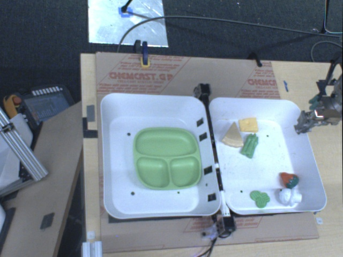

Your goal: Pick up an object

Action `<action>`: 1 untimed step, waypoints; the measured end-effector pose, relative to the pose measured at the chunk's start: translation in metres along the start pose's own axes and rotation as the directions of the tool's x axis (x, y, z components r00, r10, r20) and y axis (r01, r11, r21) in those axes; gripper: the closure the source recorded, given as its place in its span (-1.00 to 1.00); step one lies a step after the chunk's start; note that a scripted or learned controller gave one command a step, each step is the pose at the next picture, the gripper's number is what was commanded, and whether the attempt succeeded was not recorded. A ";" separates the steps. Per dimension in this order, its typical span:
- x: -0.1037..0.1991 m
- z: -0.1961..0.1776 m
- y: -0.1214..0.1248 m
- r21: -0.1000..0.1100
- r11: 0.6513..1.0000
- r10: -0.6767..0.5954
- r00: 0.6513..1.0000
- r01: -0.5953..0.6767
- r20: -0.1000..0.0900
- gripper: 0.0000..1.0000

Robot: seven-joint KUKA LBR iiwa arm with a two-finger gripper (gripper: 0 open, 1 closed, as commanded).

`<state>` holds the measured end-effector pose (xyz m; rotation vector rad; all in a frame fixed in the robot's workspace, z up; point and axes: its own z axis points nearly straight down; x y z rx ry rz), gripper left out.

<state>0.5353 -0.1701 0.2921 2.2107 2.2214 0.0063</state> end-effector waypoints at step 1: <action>0.055 0.004 0.013 0.005 1.000 -0.005 1.000 0.005 -0.003 1.00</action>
